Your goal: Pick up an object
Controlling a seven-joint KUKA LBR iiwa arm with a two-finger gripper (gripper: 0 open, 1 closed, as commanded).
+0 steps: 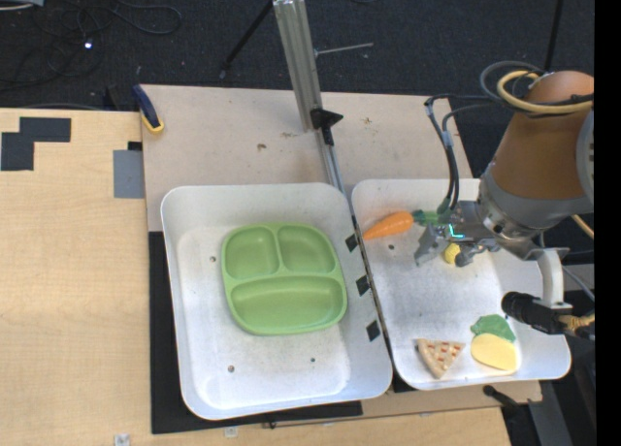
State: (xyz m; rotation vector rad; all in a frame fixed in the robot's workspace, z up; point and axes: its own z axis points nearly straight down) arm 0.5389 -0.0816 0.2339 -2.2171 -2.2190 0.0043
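Wooden desk (68,270), two white bins. Right bin (427,328) as landmark: toy carrot (388,225) at far-left corner, long axis roughly crosswise. Gripper (448,248) just right of carrot, low over yellow piece (452,254); jaws spread, nothing visibly gripped. Pizza slice (439,356), lemon (495,350) at near edge.

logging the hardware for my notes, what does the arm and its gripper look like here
The arm is bulky and rounded: orange-brown band above a grey wrist section. Dark cables loop along its left side. The gripper is small, grey metal, with a tiny teal light glowing at its base.
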